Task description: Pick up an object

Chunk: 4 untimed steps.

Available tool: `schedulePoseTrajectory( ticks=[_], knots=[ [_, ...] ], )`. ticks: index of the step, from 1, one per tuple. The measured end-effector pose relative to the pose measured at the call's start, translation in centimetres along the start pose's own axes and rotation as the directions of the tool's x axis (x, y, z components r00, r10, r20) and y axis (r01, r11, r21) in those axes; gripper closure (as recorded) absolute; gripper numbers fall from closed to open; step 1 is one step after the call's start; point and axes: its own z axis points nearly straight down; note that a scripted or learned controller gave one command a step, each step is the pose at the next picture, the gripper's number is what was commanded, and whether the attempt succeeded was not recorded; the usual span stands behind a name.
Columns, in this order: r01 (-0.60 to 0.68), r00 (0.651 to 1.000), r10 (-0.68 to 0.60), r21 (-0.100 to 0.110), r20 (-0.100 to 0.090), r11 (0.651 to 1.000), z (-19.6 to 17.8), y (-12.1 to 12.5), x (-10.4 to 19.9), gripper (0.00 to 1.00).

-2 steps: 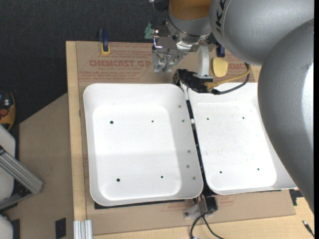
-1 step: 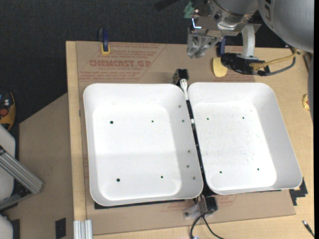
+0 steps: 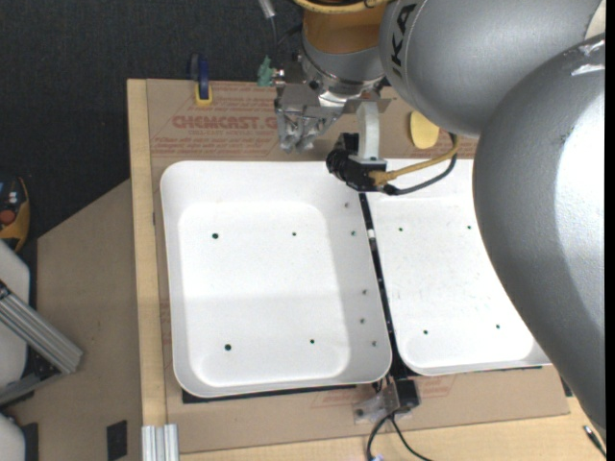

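Grey arm (image 3: pixel 519 113) over 2 bins (image 3: pixel 183 257), claw (image 3: pixel 300 134) beyond them, grip unreadable.

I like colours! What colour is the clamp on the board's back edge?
Blue with a yellow base; the clamp shows in the camera view.

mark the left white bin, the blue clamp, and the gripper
Shallow white plastic left bin (image 3: pixel 178 257): camera view, left wall.
Small blue clamp with yellow base (image 3: pixel 202 78): camera view, its middle.
Grey metal two-finger gripper (image 3: pixel 296 142): camera view, fingertip end.
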Motion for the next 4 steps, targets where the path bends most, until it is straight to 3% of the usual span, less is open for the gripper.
schedulePoseTrajectory(
  ticks=[1, 2, 3, 4],
  knots=[
    [-0.011, 1.0, 0.011, -0.017, 0.001, 1.0, -6.0, 0.6, -3.7, 1.0],
    [-0.004, 1.0, 0.004, -0.004, 0.002, 1.0, 0.3, 0.5, 1.5, 1.0],
    [-0.012, 1.0, 0.012, -0.018, 0.002, 1.0, -6.1, 0.6, -3.7, 1.0],
    [-0.004, 1.0, 0.004, 0.001, 0.002, 1.0, 2.9, 0.4, 0.8, 1.0]
  ],
)
